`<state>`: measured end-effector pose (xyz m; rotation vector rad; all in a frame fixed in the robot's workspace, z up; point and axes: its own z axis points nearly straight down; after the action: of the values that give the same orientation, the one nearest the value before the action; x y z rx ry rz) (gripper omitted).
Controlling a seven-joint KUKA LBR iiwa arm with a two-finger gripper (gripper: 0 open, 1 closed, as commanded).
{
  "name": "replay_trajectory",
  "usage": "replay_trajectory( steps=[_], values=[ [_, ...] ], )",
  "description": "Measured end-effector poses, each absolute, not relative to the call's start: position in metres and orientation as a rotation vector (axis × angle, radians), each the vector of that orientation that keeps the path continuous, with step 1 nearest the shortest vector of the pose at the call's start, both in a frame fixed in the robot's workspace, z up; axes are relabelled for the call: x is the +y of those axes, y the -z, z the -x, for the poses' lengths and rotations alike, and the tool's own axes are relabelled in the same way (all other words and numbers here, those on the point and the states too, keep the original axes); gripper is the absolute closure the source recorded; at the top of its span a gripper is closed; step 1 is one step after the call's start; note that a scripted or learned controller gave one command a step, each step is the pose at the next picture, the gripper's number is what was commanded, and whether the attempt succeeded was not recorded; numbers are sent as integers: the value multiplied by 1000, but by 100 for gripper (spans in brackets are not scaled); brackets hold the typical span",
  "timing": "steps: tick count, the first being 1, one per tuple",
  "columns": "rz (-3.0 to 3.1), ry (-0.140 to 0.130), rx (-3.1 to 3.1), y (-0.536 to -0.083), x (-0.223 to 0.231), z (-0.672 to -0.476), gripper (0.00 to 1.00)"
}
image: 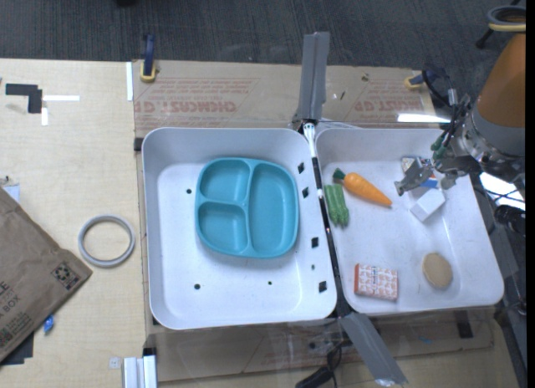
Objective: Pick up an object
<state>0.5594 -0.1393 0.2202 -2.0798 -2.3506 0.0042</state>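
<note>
Hovering over the right bin point(489, 294): gripper point(422, 179), jaws' state impossible to tell. White block point(428, 204) lying just beneath, near the carrot point(368, 189). Judged light, rigid, smooth; best pinched across its flat opposite faces, mid-body.

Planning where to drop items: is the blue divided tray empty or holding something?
Empty: the blue divided tray lies flat in the left bin, all compartments bare.

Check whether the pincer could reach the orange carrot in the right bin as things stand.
Probably yes. The pincer hangs over the right white bin, and the orange carrot lies just beside it with bare floor between them; the small white block sits off that path.
</note>
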Motion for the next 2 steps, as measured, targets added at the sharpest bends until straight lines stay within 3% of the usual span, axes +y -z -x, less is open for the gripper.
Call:
replay_trajectory(
  steps=[1, 2],
  values=[
    [2083, -5, -2349, -229, -140, -560, 100],
    [2084, -5, -2348, -229, -140, -560, 0]
  ],
)
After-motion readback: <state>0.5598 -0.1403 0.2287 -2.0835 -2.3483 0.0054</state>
